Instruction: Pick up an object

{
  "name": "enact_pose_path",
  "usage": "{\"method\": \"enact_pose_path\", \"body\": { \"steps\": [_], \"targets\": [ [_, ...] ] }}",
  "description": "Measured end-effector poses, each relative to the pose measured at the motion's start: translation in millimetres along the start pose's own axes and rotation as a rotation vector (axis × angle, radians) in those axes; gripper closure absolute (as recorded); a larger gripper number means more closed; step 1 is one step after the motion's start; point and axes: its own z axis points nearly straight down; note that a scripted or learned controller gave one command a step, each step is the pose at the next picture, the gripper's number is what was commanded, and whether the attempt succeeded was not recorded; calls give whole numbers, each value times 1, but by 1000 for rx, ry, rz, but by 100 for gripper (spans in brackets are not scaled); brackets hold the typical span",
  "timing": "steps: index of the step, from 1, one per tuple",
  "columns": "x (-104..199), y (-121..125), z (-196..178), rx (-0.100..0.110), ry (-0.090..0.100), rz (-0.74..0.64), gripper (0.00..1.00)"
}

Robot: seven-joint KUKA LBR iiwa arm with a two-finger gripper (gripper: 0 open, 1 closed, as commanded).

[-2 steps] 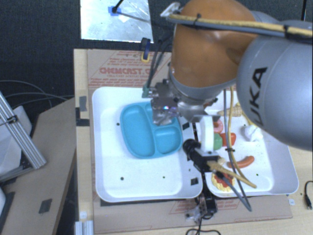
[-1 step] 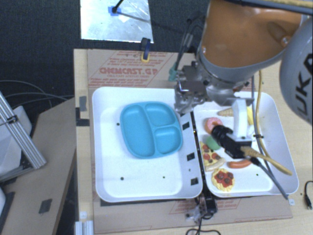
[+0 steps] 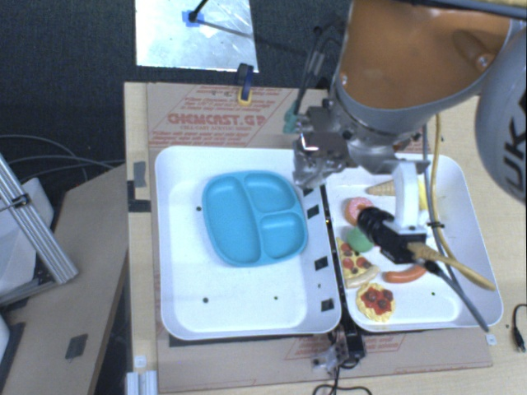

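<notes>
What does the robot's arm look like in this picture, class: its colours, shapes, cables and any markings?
The arm is a bulky, rounded body: a broad orange band above a grey wrist section, with a grey link at the right edge bearing dark lettering. Below sits a metallic gripper assembly. A white block, a black cylindrical part and yellow and grey cables hang beside it.

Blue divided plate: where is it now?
The blue three-compartment plastic plate lies in the left white bin, toward its upper right, beside the divider between the bins and just left of the gripper.
</notes>
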Motion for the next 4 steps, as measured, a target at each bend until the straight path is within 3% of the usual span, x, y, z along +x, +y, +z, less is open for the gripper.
{"method": "enact_pose_path", "body": {
  "steps": [1,2,3,4],
  "targets": [
    [-61,0,-53,-2,-1,12,100],
    [-29,0,98,18,-5,5,100],
    [8,-1,81,4,-1,0,100],
    [-36,0,47,0,-2,9,100]
  ]
}}
